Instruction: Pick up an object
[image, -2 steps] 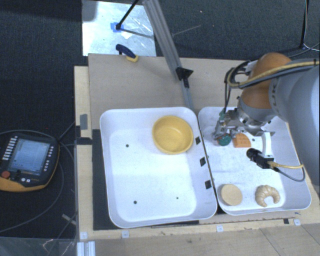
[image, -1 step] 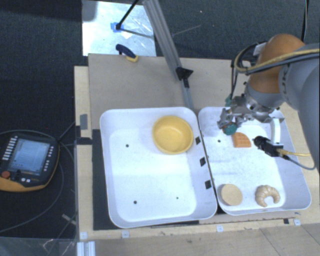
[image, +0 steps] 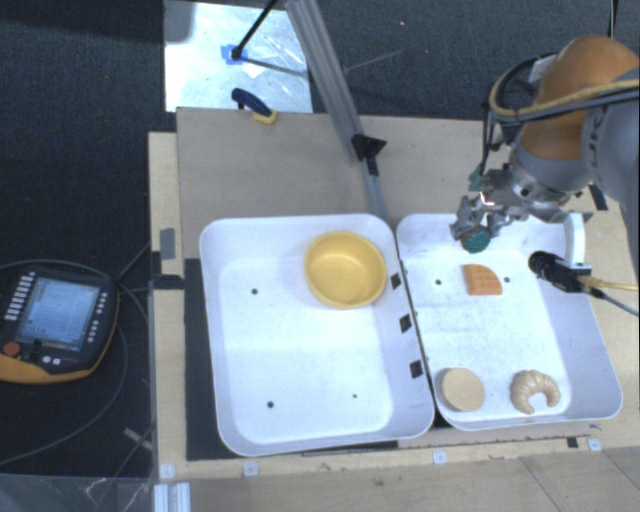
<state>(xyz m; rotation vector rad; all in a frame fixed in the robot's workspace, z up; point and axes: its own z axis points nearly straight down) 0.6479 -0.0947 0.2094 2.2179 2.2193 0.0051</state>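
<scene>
Orange waffle-textured toy square (image: 482, 279) just below the claw (image: 474, 232), whose state I cannot tell, could slide away if nudged off-centre.

Dark carpet floor (image: 70, 120) around tan bench (image: 280, 160)

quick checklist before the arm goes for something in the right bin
1. Targets in right bin: waffle, round cookie, croissant lie apart from each other: ok.
2. Tool over the right bin's far edge, above and left of the waffle: ok.
3. Teal thing at the tool tip, held or part of it: cannot tell.
4. Tool fingers open enough: cannot tell.
5. Yellow bowl sits in the left bin, out of the way: ok.
</scene>
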